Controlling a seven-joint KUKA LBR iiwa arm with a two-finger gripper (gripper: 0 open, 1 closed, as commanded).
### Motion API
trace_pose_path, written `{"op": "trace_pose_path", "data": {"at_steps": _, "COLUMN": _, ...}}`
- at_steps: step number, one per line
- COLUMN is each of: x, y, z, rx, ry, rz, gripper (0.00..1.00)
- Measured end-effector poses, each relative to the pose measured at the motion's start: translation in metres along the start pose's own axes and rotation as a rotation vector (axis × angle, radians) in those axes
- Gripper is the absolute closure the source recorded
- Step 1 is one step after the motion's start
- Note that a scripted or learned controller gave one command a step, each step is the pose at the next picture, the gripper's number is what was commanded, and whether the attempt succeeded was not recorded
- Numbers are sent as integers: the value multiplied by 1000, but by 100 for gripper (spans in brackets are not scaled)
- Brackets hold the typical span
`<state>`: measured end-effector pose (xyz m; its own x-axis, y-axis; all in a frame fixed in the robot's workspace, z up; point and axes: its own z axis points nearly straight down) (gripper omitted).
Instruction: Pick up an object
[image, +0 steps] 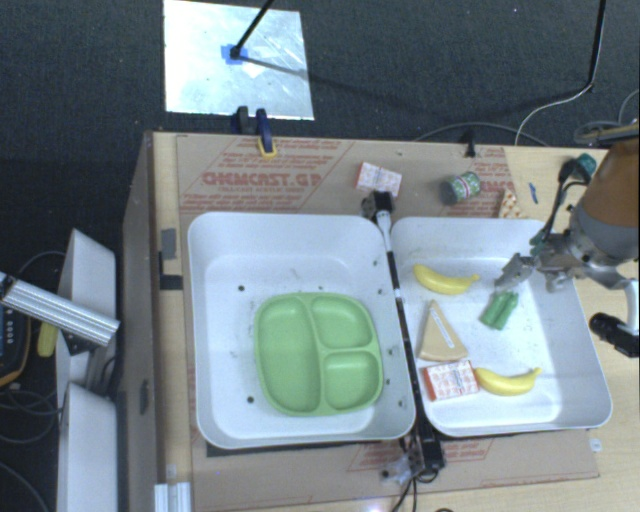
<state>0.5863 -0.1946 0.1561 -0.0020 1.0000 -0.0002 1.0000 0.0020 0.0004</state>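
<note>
The right bin (575, 345) holds a yellow banana (445, 281) at its back left and a small green block (498, 310) in the middle. Nearer the front lie a tan sandwich wedge (440, 335), a red and white box (450, 380) and a second banana (508, 381). My gripper (535, 277) hangs over the bin's back right, just above and to the right of the green block. Its fingers are spread open with nothing between them. The arm's orange band (610, 195) rises toward the right edge.
The left bin (215, 300) holds a green divided plate (320, 352). Behind the bins on the bench sit a small can (462, 187), a printed card (379, 179) and a blue clamp (262, 128). A ridge (392, 280) separates the bins.
</note>
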Motion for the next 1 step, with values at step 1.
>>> {"op": "trace_pose_path", "data": {"at_steps": 1, "x": 10, "y": -3, "z": 71, "rx": 1, "ry": 0, "rz": -1, "gripper": 0}}
